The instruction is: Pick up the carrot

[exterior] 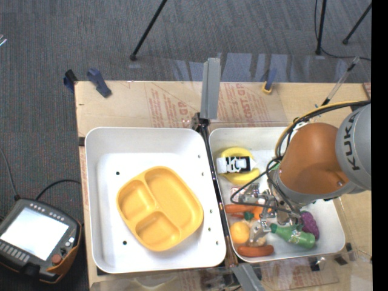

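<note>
The carrot (241, 210) is a slim orange stick lying flat in the right bin (332, 218), near its left wall. My gripper (265, 217) hangs low over the bin under the arm's orange band, right at the carrot's right end and covering that tip. Metal parts and cables of the wrist crowd the spot, so I cannot see if anything is held.
Around the carrot lie a yellow banana with a black-and-white label (237, 163), an orange ball (240, 231), a red sausage (255, 251), a green bottle (294, 236) and purple grapes (309, 223). The left bin (103, 144) holds a yellow divided plate (159, 207).
</note>
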`<state>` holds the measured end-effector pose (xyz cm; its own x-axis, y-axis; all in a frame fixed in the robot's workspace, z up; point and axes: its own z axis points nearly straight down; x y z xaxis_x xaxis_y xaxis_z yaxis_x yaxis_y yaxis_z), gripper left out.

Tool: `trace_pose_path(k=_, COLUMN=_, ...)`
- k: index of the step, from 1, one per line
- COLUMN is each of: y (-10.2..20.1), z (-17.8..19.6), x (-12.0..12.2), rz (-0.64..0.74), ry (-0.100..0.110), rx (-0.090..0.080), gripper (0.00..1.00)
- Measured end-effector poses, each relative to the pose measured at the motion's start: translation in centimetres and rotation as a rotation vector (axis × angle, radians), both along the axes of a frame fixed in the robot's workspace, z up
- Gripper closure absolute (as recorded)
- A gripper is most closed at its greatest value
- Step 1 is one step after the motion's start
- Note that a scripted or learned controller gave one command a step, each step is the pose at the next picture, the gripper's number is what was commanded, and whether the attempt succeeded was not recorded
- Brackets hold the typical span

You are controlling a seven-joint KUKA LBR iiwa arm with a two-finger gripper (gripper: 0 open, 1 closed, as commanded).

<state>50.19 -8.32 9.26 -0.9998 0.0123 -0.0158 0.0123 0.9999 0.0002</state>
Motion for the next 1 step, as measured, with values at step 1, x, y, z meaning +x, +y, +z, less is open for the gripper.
trace_pose_path(k=1, y=0.26, z=-0.12, x=0.13, rz=-0.14, ry=0.006, rx=0.004, gripper=0.0)
